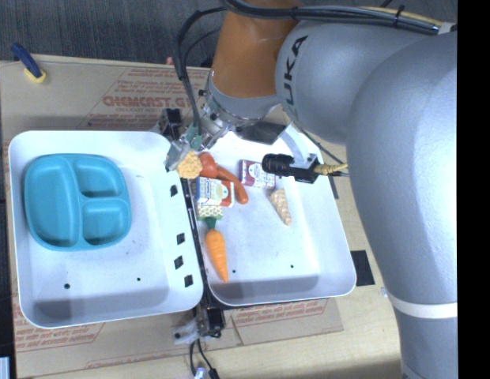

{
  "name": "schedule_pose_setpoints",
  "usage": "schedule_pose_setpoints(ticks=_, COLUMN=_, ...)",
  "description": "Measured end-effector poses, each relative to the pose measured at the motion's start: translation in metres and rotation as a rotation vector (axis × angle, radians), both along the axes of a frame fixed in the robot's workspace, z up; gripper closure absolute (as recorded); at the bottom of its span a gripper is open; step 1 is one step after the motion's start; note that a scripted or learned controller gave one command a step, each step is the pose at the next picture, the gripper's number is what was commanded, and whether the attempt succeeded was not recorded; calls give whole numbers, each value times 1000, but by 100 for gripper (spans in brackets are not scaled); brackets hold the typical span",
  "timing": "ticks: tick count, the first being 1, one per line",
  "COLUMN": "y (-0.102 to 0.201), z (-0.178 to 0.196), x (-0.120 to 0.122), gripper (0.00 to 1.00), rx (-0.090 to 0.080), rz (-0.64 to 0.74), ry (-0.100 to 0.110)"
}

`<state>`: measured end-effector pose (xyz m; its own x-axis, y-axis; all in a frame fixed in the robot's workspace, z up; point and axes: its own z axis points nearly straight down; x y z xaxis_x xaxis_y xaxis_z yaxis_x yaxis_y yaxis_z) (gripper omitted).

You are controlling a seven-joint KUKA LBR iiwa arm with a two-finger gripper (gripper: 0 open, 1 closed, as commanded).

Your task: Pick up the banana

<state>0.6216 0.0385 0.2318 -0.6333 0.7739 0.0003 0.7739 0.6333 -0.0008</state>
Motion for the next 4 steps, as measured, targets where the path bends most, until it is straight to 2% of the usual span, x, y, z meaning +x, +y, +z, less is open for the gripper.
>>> schedule_pose_setpoints(ticks=1, y=-45, z=8, x=27, gripper=100, rx=-2, rz=-87, ry=-1)
schedule_pose_setpoints(ticks=2, y=-44, z=18, x=28, gripper=100, rx=-2, rz=-82, ry=-1)
schedule_pose_setpoints(ticks=3, y=12, z=3, x=35, gripper=100, rx=-1, rz=-494, ry=0)
schedule_pose_setpoints(ticks=4, y=13, z=13, x=35, gripper=100, rx=-3, rz=-487, ry=1)
